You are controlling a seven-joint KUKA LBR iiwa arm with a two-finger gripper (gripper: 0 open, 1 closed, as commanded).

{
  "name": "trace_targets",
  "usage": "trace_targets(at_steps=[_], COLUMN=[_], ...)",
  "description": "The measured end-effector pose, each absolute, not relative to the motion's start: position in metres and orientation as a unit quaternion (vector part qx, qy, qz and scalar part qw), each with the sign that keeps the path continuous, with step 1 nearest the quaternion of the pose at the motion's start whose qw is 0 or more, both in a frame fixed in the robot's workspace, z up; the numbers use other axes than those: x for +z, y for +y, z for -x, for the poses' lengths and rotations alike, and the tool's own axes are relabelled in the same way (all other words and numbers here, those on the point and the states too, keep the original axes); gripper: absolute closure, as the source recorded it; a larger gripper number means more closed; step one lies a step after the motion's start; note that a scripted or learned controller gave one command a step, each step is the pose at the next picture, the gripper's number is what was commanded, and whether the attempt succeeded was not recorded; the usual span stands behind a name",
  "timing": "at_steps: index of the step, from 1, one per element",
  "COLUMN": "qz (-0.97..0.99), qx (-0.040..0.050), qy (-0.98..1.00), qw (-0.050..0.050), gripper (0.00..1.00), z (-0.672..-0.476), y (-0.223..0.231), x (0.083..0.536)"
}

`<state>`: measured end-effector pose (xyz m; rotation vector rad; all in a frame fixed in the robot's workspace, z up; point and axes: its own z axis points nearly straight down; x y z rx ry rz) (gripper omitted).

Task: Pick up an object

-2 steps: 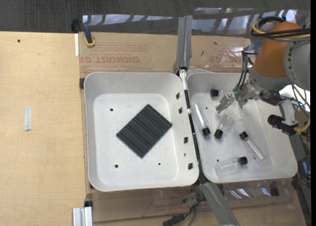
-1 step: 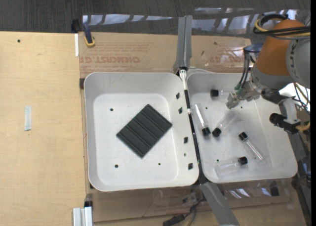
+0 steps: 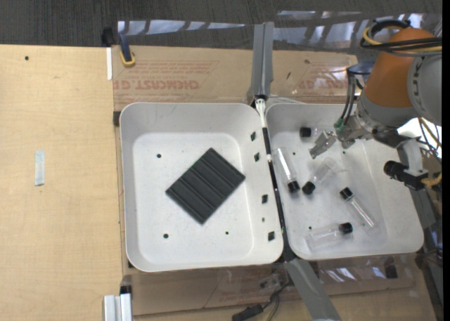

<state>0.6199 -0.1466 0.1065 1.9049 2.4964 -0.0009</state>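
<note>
In the left bin [image 3: 140, 130] a black ribbed rectangular pad [image 3: 205, 184] lies flat, turned diagonally. The right bin [image 3: 394, 242] holds several clear vials with black caps: one [image 3: 285, 165] near the divider, one [image 3: 320, 175] in the middle, one [image 3: 357, 206] to the right, one [image 3: 327, 234] near the front. At the back a small black cap [image 3: 305, 131] lies apart. My gripper [image 3: 325, 142] hangs over the back middle of the right bin, just right of that cap and above the middle vial. I see nothing held in it.
The grey arm with its orange band [image 3: 394, 81] comes in over the right bin's back right corner. A metal divider post [image 3: 261, 60] stands between the bins at the back. Cardboard [image 3: 183, 77] lies behind the bins, and a wooden bench top [image 3: 56, 172] to the left.
</note>
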Motion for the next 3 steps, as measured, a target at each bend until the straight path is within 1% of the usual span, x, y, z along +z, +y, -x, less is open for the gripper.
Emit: trace_targets(at_steps=[1, 2, 3], qz=[-0.594, -0.573, -0.574], qx=[-0.0003, -0.0010, -0.0009], qy=[0.804, 0.820, 0.819], qw=[0.001, -0.001, -0.001], gripper=[0.00, 0.00, 1.00], z=[-0.659, -0.629, -0.629], y=[-0.137, -0.117, -0.119], x=[0.174, 0.091, 0.100])
